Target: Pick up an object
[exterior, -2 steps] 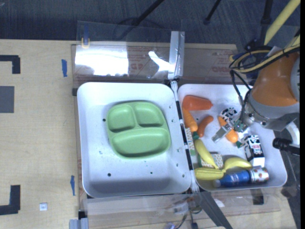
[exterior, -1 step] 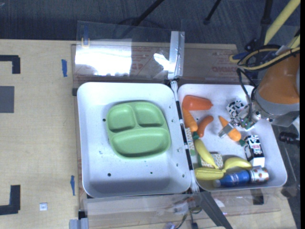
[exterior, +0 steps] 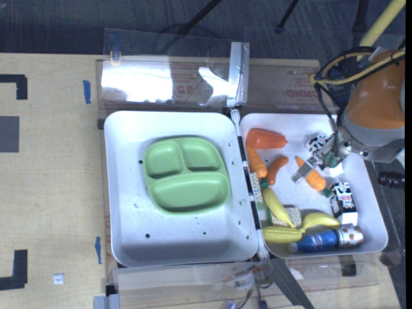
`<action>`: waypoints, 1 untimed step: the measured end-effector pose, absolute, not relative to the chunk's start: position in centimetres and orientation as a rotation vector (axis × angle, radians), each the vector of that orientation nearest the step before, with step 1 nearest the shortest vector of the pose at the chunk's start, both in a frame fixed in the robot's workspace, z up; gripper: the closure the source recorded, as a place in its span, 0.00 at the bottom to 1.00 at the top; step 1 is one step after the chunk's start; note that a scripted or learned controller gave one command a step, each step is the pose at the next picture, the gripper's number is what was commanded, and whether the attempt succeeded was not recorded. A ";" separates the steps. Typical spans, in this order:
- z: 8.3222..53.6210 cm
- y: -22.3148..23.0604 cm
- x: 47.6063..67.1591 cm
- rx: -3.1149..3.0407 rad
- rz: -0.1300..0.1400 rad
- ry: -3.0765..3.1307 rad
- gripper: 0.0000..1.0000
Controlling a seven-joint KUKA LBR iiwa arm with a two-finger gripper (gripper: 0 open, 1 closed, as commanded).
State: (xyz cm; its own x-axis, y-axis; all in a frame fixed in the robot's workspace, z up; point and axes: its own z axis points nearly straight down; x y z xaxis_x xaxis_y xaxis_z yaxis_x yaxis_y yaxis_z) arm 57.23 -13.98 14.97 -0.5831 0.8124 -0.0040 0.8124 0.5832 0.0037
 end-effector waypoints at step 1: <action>8.6 -18.1 57.3 1.357 0.003 2.830 0.00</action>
State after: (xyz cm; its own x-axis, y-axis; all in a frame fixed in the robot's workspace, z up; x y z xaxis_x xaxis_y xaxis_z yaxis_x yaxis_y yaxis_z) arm 57.35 -18.15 8.63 -0.6263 0.7796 -0.0019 0.7796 0.6263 0.0029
